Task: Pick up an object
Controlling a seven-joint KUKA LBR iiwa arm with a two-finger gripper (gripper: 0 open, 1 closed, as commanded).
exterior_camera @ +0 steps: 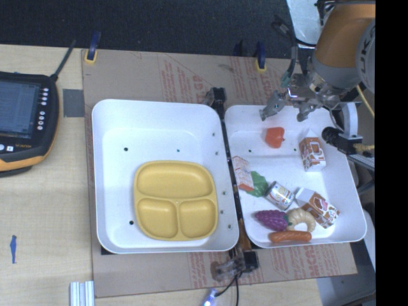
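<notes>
I note a sausage [290,237] at the right bin's [341,171] near rim, grapes [271,219] and cartons [312,153] beside. Gripper [288,110] spread wide, holding nothing, above the red piece [275,137].

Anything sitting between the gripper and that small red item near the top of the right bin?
No. In the camera view, bare white bin floor separates the gripper from the small red rounded object just below it; nothing lies between.

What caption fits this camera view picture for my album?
Open gripper hovering over the right bin near a red toy; yellow tray in left bin.
</notes>
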